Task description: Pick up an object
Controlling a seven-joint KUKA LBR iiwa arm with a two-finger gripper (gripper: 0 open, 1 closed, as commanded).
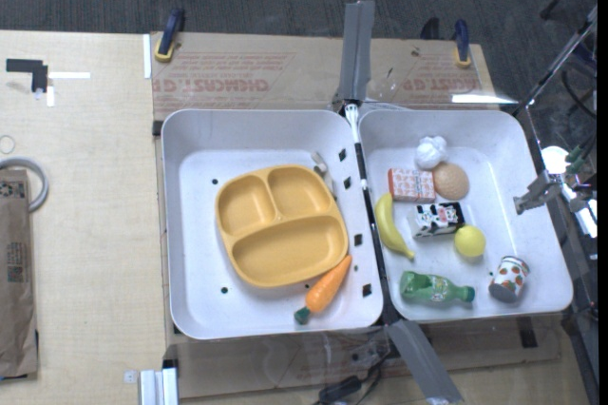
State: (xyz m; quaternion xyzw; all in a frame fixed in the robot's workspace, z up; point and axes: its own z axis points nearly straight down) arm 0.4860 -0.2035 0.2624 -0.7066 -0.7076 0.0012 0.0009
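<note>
Sitting side by side on a cardboard sheet [256, 72] in the middle of the frame are two shallow white bins. The left bin [180, 232] holds a yellow three-part plate [280, 227], and an orange toy carrot [326, 287] lies slantwise against the plate's lower right edge, green end toward the bottom of the frame. The right bin [532, 232] holds all the small things that could be picked. A white lumpy piece [430, 149] lies at the top, with a round brown bun [452, 182] just below it. A red and white carton [410, 184] touches the bun's left side. A banana [391, 225] curves along the bin's left wall. A black and white cow-patterned carton [437, 220] lies beside the banana, and a yellow ball-like fruit [469, 241] is just to that carton's right. A green bottle [435, 288] lies on its side near the bottom wall. A small white cup with orange spots [508, 279] is tilted in the lower right corner. The gripper [560, 184] shows as grey metal parts at the right edge of the frame, over the right bin's outer rim and apart from every object. Whether it is released or clenched cannot be told. Two blue clamps [171, 32] pin the cardboard at the top, and a brown paper bag [17, 270] lies on the desk [85, 137] at the left edge.
</note>
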